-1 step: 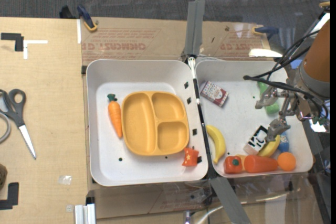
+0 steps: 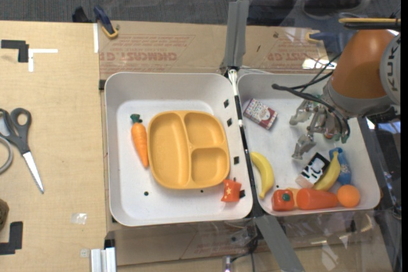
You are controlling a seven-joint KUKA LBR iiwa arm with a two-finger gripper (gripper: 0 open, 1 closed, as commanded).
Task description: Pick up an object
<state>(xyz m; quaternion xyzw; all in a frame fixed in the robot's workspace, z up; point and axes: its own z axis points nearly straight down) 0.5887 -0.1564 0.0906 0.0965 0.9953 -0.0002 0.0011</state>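
Two white bins are set side by side on the desk [image 2: 57, 137], and the hand [image 2: 306, 137] is hung low over the right bin [image 2: 280, 89], fingers spread apart with nothing pinched between them. No target is named by the task, but the closest pick looks like the black-and-white card [image 2: 313, 168], found just below the fingertips, lying flat and turned on a diagonal. Right beside it a banana [image 2: 329, 172] is leaned with its long axis running lower left to upper right, tip pointed up toward a blue thing [image 2: 342, 162]. That corner is pretty crowded tbh: an orange ball [image 2: 348, 195], an orange cone [image 2: 315, 199] and a tomato [image 2: 284, 199] are packed along the near wall. So a flat card could easily be skidded over rather than gripped, or the banana could get nudged by one finger and rolled away. A second banana [image 2: 262, 174] lies more in the open, long axis near vertical in the view, and a red box [image 2: 259, 113] is well apart.
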